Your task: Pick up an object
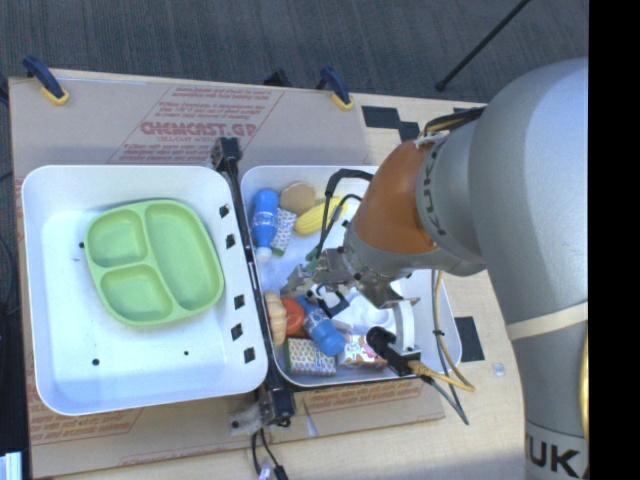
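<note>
While the arm (440, 198) is reaching into the right bin (440, 343) at lower centre, the gripper (325, 283) is sitting among cluttered items; its grip cannot be determined.

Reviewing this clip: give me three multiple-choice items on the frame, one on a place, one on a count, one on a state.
1. Where does the green plate lie?
A. left bin
B. right bin
C. on the cardboard

2. How many compartments does the plate have?
A. two
B. three
C. five

3. Where is the gripper?
A. over the left bin
B. off the bench
C. down among the clutter of the right bin

Answers: 1 A, it rests on the left bin's floor. 2 B, ridges split it in three. 3 C, the wrist ends above the blue bottle and packets.
</note>
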You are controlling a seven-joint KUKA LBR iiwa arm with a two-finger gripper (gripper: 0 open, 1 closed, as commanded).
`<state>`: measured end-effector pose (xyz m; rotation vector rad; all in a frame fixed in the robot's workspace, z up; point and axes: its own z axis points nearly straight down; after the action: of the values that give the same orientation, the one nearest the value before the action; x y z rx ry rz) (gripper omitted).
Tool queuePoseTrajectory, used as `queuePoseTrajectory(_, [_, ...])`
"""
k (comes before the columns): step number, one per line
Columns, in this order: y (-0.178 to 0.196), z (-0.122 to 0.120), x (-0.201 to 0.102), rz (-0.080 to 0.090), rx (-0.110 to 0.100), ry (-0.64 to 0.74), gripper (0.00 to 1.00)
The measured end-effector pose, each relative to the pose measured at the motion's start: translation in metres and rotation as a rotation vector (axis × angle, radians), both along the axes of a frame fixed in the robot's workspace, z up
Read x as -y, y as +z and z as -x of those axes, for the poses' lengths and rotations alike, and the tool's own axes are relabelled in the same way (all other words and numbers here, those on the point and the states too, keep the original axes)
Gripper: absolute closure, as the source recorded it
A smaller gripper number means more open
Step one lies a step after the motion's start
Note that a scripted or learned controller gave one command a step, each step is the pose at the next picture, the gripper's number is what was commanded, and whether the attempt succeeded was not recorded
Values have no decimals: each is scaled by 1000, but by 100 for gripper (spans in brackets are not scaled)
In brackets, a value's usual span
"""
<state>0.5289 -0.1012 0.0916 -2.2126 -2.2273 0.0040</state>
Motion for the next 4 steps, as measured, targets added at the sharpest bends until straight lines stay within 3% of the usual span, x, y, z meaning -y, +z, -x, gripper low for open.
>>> queuePoseTrajectory(1, [-1,-125,-6,-1,-11,-5,0])
queuePoseTrajectory(2, [1,-102,-8,3,1,-4,0])
queuePoseTrajectory(3, [0,-62,-9,0,-1,-1,0])
queuePoseTrajectory(4, [0,-54,-10,-1,-2,-1,0])
